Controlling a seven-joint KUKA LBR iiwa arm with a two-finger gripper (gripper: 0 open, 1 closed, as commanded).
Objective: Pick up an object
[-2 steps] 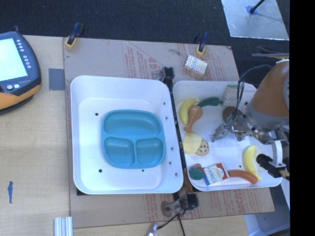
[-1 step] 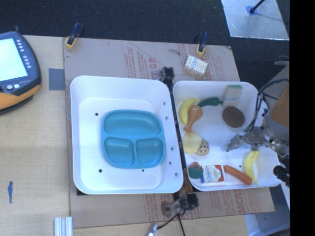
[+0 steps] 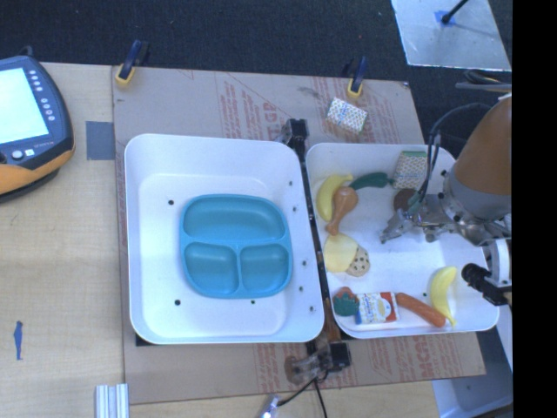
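A grey robot arm (image 3: 481,159) reaches into the right bin (image 3: 470,325) of two white bins on a bench, its gripper (image 3: 402,225) low over the bin floor near the middle. Whether the gripper has closed on anything cannot be told from this angle; nothing is visibly held.

Toy food lies around the gripper: a drumstick (image 3: 342,207) and a yellow piece (image 3: 328,194) to its left, a green piece (image 3: 372,180) and a patterned block (image 3: 409,168) above it, a cookie (image 3: 358,264) and a pale wedge (image 3: 338,252) lower left, a carrot (image 3: 421,310), a small carton (image 3: 376,307) and a banana (image 3: 443,290) below.

The left bin (image 3: 148,233) holds a blue tray (image 3: 235,244). A sponge (image 3: 346,115) sits on the cardboard above the right bin; a pendant (image 3: 26,129) rests far left.
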